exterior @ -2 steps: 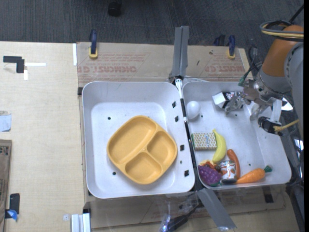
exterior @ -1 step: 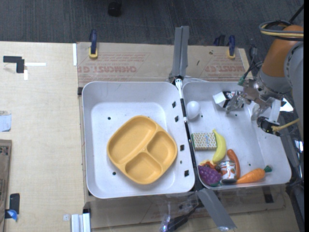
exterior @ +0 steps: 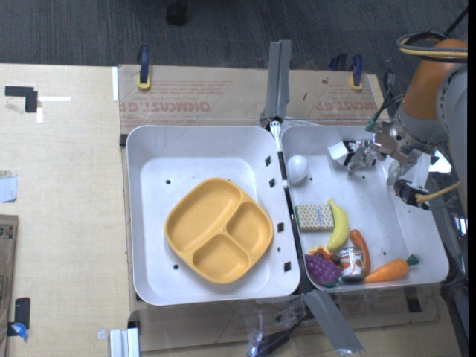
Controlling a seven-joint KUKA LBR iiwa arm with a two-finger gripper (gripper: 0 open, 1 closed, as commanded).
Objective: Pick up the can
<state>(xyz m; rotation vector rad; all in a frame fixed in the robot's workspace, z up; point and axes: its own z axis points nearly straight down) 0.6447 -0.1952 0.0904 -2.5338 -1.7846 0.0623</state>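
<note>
A pale wooden bench (exterior: 59, 199) bears my two white bins. The left bin (exterior: 149, 199) holds a yellow divided plate (exterior: 218, 230). In the right bin (exterior: 401, 222) the can (exterior: 351, 262) stands at the front between grapes (exterior: 323, 266) and carrot (exterior: 388, 270), well apart from my gripper (exterior: 362, 157), whose grip I cannot tell.

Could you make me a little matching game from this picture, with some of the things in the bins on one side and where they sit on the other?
Things:
1. yellow plate
2. can
3. white ball
4. hand

Places:
A. at the far end of the right bin, over its floor
B. near front of the right bin, between the grapes and the carrot
C. in the left bin
D. right bin, against the divider

Pairs: 1-C, 2-B, 3-D, 4-A
</note>
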